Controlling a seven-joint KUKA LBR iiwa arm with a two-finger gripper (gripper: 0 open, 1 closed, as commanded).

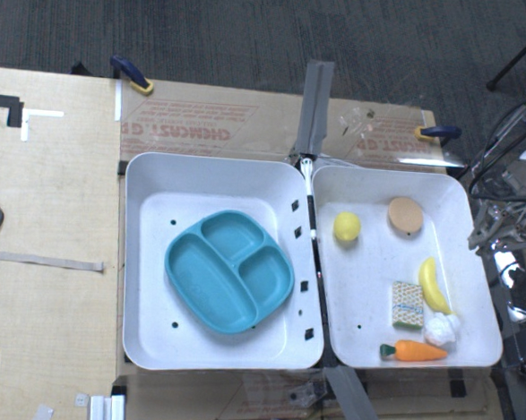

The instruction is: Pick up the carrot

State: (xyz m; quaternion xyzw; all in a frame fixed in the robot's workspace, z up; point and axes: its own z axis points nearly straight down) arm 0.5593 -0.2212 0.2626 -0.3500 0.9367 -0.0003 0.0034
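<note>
Carrot [417,352] first: we find it lying on its side in the right bin [362,328], hard in the near right corner, orange body pointing right and green stub to the left. We judge it a light, stiff toy with a smooth, rounded skin, likely to roll or squirt out of a careless pinch, so we would close across the thick middle of the orange body, squeezing front to back across its length and not on the tapering tip or the small green end. Room is tight there. The bin's near wall runs just beside the carrot, a white crumpled lump [441,329] sits touching or almost touching it from behind, and a small box [407,304] and banana [435,286] stand close above. A descent straight down looks safest to us, with one finger slipping between carrot and wall. More open floor lies toward the bin's middle and left, past the lemon [347,227] and tan disc [406,216]. The left bin [142,268] holds a blue tray [230,271]. We cannot tell the state of the fingers from here.
</note>
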